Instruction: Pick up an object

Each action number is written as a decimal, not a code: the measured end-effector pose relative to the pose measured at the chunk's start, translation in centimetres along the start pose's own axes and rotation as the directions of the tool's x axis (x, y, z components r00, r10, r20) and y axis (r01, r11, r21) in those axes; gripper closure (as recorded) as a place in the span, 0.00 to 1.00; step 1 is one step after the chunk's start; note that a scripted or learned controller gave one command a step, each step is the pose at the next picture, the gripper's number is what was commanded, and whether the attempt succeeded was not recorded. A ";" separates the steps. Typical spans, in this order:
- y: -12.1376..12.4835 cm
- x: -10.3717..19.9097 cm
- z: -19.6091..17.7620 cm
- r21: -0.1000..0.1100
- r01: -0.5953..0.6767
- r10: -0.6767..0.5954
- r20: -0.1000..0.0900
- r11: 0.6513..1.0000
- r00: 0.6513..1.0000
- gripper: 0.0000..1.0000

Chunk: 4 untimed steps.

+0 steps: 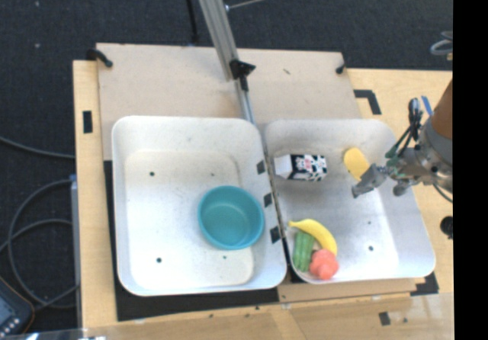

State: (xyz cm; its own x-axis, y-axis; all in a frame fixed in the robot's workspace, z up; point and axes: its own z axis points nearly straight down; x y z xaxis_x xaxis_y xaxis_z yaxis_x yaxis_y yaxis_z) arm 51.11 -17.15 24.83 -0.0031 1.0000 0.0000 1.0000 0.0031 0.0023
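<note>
Two white bins: the left bin (152, 178) has one teal bowl (231, 216). The right bin (396, 239) holds five things: one black-and-white carton (301, 166), one banana (316, 232), one green veggie (303, 249), one red fruit (325, 264) and one yellow lump (354, 161). Gripper (379, 179) hangs beside the lump with fingers spread, nothing between them.

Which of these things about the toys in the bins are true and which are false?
1. The blue bowl sits in the left bin. True.
2. The banana lies in the left bin. False: it lies in the right bin.
3. The gripper is over the right bin. True.
4. The black-and-white carton is inside the bowl. False: it lies in the right bin.
5. A red toy touches the green one. True.
</note>
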 end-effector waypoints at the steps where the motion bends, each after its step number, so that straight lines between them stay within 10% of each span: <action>1: 0.0 0.0 0.0 -0.001 -0.002 0.002 0.000 1.000 1.000 0.00; 4: 0.3 -0.3 14.8 0.002 -0.005 0.005 0.002 1.000 1.000 0.00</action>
State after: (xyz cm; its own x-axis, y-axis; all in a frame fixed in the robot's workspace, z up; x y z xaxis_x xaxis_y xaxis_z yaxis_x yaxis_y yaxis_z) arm 51.45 -17.49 9.98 0.0017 1.0000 -0.0024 1.0000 -0.0017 0.0007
